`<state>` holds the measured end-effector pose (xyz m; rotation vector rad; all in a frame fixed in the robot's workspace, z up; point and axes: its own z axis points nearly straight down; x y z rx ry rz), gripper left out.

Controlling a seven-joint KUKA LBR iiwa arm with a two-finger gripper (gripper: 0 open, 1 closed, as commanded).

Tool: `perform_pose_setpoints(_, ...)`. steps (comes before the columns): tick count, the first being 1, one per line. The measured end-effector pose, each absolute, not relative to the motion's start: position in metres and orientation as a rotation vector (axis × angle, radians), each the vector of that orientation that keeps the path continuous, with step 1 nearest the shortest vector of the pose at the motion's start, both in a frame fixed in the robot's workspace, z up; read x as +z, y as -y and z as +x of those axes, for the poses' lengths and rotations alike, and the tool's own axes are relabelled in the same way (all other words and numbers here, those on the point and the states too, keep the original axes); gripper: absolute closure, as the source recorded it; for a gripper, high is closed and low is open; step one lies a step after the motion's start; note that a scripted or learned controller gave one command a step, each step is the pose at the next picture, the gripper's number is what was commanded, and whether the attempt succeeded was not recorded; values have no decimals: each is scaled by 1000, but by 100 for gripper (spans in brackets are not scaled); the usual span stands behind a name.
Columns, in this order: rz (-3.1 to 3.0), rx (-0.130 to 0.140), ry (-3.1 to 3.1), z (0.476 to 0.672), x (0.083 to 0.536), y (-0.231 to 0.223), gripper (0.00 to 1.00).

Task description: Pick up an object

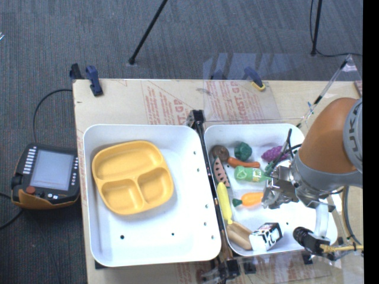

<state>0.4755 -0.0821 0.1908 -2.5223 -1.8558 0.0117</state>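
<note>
The pincer is lowered into the right bin, just at 3 o'clock of an orange carrot; its opening cannot be told, and nothing is seen held. The approach step is judged in hand; closure on the carrot is called for next. A yellow tray lies at 9 o'clock in the left bin.

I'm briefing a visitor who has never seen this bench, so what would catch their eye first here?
Probably the big yellow three-compartment plastic tray, lying alone in the left white bin. Next, the grey arm with the orange band, reaching from the right over the right white bin, its tool low among a jumble of toy food: an orange plastic carrot, a yellow plastic banana and purple plastic grapes.
</note>
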Motion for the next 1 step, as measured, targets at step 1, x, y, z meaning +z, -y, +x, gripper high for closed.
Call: perform_pose_setpoints(1, -2564, 7, 1805, 487, 274, -34, 100)
